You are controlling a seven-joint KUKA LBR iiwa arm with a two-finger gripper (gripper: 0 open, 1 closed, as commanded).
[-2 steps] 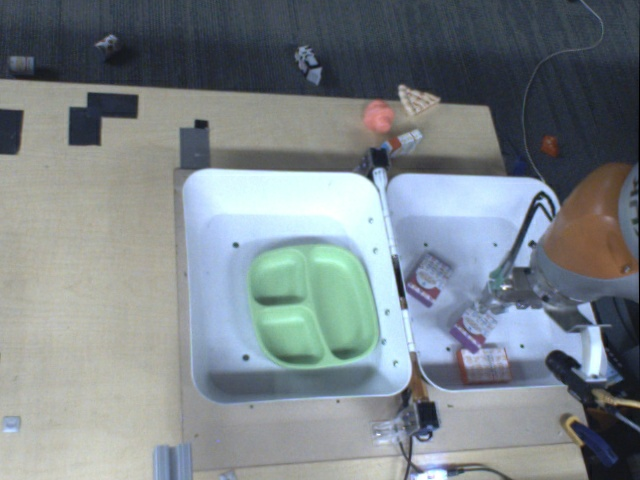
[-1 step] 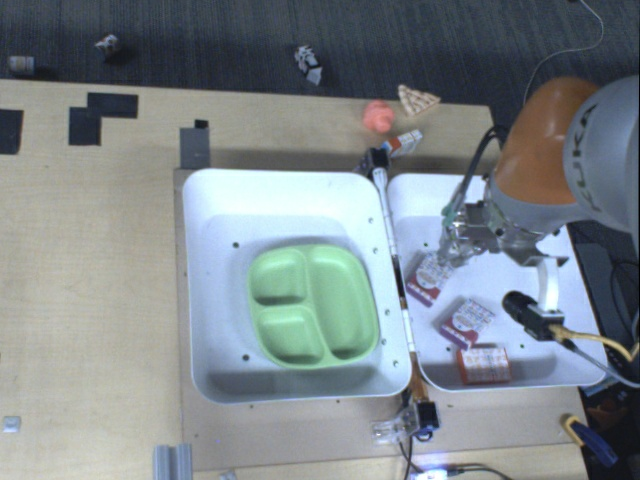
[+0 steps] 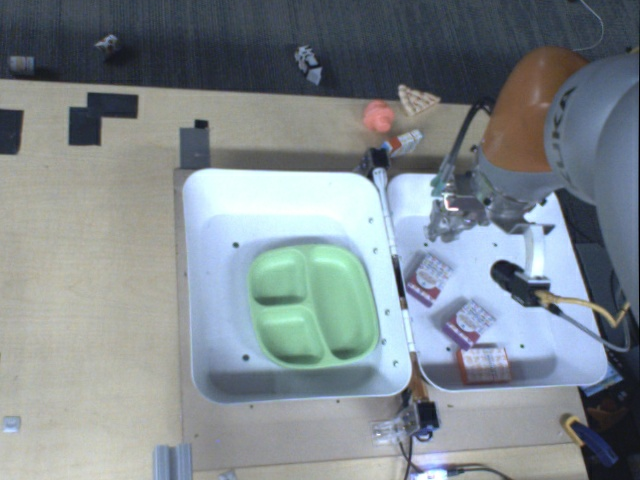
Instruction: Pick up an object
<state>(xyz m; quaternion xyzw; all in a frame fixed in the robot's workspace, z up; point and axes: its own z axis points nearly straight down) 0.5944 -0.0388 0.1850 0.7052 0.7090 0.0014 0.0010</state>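
Gripper [image 3: 447, 218] hung over the back of the right bin [image 3: 420, 193], nothing visible between its tips; how it was set could not be told from above. Likely targets lay forward of it on the bin floor: a small red-and-white packet [image 3: 428, 277] nearest, a second packet [image 3: 470, 321] and a red box [image 3: 484, 364] nearer the front wall, all apart, which should leave room to descend. Left bin [image 3: 215, 208] held a green divided tray [image 3: 312, 305].

wooden bench [image 3: 90, 298] under two white bins [image 3: 215, 268]
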